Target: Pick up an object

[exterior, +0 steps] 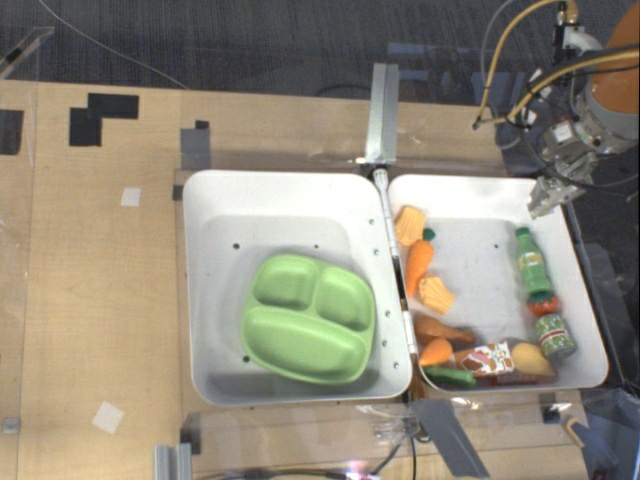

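You are looking down on a pale wooden bench [90,298] that carries two shallow white bins side by side. The left bin [215,203] holds a green divided plate [308,317], lying flat toward its near half, with two small compartments on the far side and one long one on the near side.

The right bin [480,203] holds the toys you could pick. Along its left wall, from far to near, you see a yellowish ridged piece [409,224], an orange carrot [420,261] with a green tip pointing away from you, and another yellowish ridged piece [436,294] just beside the carrot's near end. In the near part lies a cluster: a brown piece [442,330], an orange piece [436,352], a green pepper-like piece [452,375] against the near wall, and a red and white packet [497,361] with a pale yellow end at its right. Along the right wall lies a green bottle [529,265], then a small red piece [543,306] touching its near end, then a green can [557,338] lying tilted.

The arm enters at the far right, grey with its orange band [612,96] and looped yellow cables [510,48]. Its pincer [549,196] hangs over the far right corner of the right bin, apart from every toy, nothing held in it; you cannot tell how its jaws stand.
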